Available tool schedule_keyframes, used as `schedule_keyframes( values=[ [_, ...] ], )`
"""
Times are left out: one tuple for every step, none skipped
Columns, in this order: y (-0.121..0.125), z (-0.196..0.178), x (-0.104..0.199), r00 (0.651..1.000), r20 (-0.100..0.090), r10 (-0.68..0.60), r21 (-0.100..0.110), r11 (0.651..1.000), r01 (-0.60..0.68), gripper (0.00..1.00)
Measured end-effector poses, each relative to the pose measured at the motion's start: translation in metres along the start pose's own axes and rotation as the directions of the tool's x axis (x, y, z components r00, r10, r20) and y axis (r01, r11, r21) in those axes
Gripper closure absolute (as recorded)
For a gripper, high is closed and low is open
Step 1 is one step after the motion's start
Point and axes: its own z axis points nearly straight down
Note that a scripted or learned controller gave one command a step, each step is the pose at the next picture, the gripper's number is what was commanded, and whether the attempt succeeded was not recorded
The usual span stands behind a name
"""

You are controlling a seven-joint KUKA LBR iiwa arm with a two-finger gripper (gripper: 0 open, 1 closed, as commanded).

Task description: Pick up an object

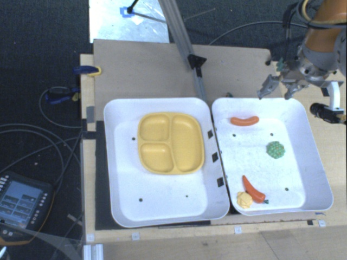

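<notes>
Approach comes first: we judge the gripper [277, 90], fingers spread and empty, must descend onto the sausage [244, 121] (nearest item) in the right bin [317, 161].

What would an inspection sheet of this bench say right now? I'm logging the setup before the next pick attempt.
Surface: bench bears left bin and right bin, side by side.
Job's things: in the right bin, sausage, green ball, carrot, and a yellow piece touching the carrot.
Clutter: yellow divided plate in the left bin.
Grippers: gripper open, above the right bin's far edge, holding nothing.
Cables: loops on the floor, left of the bench.
Surroundings: pendant at lower left; slanted pole crossing the bench.
</notes>
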Motion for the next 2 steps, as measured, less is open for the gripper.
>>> schedule_keyframes(
  values=[
    [0.0, 0.0, 0.0, 1.0, 0.001, -0.001, 0.001, 1.0, 0.001, 0.0],
    [-0.001, 0.041, 0.003, 1.0, 0.0, -0.002, 0.003, 1.0, 0.002, 0.0]
  ],
)
